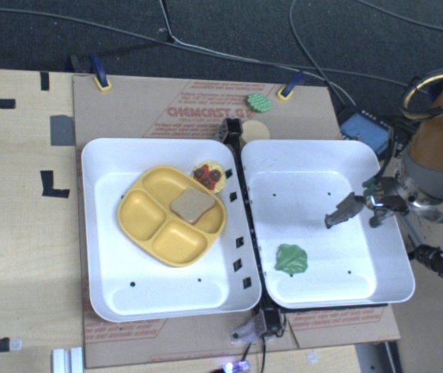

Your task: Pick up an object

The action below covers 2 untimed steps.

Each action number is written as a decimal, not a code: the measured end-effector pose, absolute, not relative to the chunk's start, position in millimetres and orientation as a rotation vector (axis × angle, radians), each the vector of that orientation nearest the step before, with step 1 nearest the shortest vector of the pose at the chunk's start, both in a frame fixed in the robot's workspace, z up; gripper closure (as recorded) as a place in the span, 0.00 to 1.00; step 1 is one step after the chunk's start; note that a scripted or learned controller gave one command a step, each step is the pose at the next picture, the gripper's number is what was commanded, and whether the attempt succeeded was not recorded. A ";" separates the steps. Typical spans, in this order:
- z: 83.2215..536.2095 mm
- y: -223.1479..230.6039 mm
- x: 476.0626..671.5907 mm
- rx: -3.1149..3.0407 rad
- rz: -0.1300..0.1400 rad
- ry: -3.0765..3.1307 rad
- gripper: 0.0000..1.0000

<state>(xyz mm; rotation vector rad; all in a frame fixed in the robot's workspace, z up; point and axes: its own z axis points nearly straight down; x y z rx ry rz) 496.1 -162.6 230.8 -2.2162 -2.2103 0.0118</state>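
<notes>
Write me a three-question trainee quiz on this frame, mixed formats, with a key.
1. True or false: the green object lies in the left bin.
2. What sits in the yellow divided plate? A) a tan square piece B) a blue cup C) a spoon
3. Fill in: the gripper hovers over the ___ bin.

Key: 1 false, it lies in the right bin. 2 A, the tan square piece. 3 right.

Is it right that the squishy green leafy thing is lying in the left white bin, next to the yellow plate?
Not quite. The camera view shows the green leafy object lying in the right white bin; the yellow divided plate sits in the left white bin.
</notes>
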 end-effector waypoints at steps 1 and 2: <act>237.0 -162.2 498.7 -2.219 0.001 -2.222 0.00; 173.5 -163.7 495.7 -2.218 0.005 -2.218 0.00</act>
